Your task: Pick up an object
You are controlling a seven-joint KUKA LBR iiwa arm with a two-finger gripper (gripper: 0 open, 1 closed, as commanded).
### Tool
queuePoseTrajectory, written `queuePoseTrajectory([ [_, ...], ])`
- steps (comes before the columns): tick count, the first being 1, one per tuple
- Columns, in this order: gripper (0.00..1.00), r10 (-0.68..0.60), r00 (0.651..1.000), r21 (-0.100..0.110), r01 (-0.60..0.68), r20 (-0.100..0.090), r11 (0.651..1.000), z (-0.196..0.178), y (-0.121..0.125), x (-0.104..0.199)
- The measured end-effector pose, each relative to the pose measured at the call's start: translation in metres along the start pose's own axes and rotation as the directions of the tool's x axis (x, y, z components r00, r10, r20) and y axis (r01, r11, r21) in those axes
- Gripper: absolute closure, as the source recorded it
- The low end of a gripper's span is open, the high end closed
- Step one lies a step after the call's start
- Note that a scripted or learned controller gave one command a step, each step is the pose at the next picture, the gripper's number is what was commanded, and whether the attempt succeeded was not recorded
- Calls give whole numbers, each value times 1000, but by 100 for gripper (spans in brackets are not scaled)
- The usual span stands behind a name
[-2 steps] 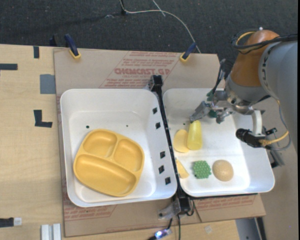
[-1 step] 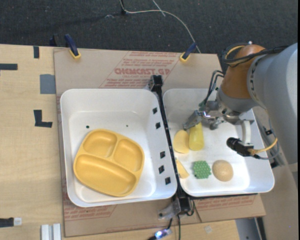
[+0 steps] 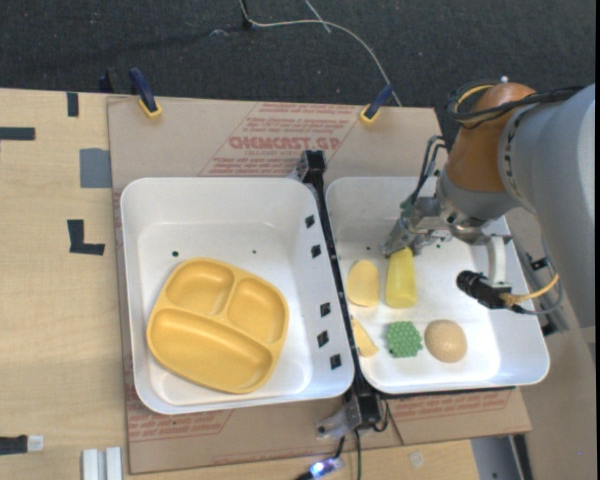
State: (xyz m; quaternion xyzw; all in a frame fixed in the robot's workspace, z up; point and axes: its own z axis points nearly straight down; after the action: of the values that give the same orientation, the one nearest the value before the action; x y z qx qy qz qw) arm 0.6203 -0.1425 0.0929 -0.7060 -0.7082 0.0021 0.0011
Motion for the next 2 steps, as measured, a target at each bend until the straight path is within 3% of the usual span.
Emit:
queuePoseTrajectory([
  [2, 100, 2, 1000, -5, -2, -1, 1000, -97, -15, -9],
])
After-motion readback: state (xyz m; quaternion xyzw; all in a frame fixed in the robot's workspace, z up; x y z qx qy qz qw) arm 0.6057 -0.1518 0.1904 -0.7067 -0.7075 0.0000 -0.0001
